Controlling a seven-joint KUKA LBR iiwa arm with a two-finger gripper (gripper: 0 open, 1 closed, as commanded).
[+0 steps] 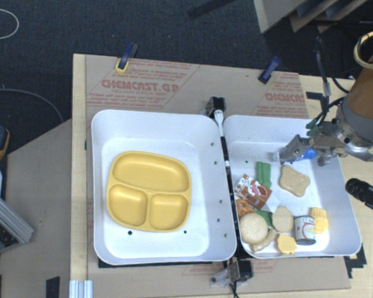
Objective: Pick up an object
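Observation:
The right bin [341, 192] holds several small items. A tan bread slice [294, 181] lies near its middle, with a green stick [263, 174] and a red-and-white snack packet [253, 192] to its left. Toward the front edge lie a round bun [254, 227], a pale biscuit [282, 218], a small can [304, 227], a corn piece [319, 218] and a yellow slice [286, 244]. My gripper [298, 152] hangs over the bin's back part, just behind the bread slice. A small blue bit [308, 155] shows at its tip; I cannot tell what it is.
A yellow divided tray [149, 190] lies in the left bin [105, 134]. A black divider bar [223, 160] runs between the two bins. Clamps [124, 58] sit on the board's back edge. The arm's grey and orange body [365, 106] stands over the right bin's back right corner.

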